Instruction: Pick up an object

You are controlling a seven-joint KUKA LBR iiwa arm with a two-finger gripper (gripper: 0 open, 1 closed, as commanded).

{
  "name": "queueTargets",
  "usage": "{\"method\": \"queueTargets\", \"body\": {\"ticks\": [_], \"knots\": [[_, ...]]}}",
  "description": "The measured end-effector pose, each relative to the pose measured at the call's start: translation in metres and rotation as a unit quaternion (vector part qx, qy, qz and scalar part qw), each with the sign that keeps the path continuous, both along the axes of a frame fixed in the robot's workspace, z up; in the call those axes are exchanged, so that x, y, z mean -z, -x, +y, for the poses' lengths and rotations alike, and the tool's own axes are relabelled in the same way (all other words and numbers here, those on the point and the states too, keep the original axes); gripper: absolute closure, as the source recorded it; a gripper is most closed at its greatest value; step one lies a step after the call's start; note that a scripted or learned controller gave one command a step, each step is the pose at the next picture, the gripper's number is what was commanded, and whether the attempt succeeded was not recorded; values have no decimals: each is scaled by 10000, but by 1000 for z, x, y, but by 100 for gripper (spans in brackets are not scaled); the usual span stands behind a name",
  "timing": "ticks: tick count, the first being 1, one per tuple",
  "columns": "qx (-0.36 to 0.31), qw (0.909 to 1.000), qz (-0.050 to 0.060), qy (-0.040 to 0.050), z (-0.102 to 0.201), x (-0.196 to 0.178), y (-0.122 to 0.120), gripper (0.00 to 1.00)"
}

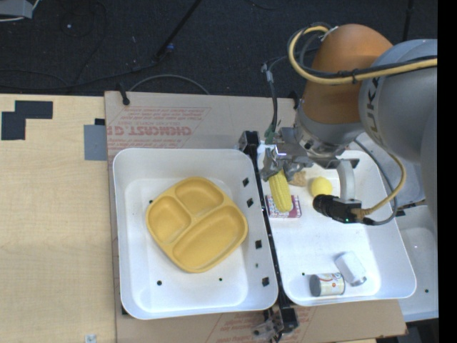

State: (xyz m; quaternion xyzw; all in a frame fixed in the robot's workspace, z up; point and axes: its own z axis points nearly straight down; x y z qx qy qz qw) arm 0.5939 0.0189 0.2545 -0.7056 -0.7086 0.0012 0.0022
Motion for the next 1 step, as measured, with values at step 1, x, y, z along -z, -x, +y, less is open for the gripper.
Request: {"method": "queueTargets", "body": {"ticks": [1], "knots": [[-8,10000,2,1,63,7,1,100]]}}
